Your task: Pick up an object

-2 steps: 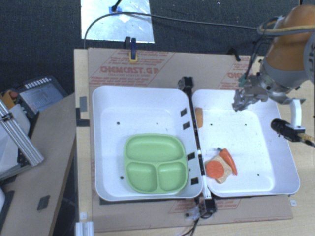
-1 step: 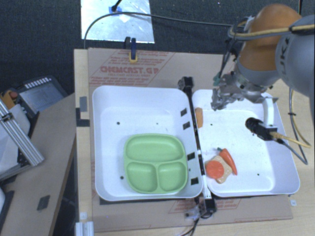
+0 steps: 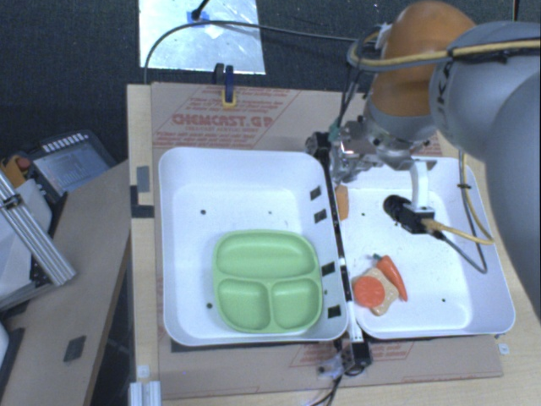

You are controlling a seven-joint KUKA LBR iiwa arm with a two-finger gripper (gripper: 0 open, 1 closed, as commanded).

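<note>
The tool (image 3: 341, 169) is seen low over the far left corner of the shallow white bin on the view's right (image 3: 448, 269), close against the wall that is shared with the other bin. Whether it is wide or narrow cannot be told, as the wrist housing hides the gap.

A small orange-brown block (image 3: 341, 201) is taken as the likeliest target. It lies just beside the tool on the nearer side, hard by the dividing wall, and whether it is already touched cannot be made out. Its long axis appears to run along that wall, from far to near, so a grasp across its short side would be called for — with the wall leaving little room on one flank.

Further toward the near edge, well apart from the tool, a slim orange toy carrot (image 3: 390, 276) is laid slantwise, its narrow end pointed to the near right. It touches a round red slice (image 3: 368, 291) resting on a tan piece (image 3: 385, 303).

A green three-compartment plastic plate (image 3: 254, 260) is held in the white bin on the view's left (image 3: 237, 193) — beyond the wall from the tool.
</note>
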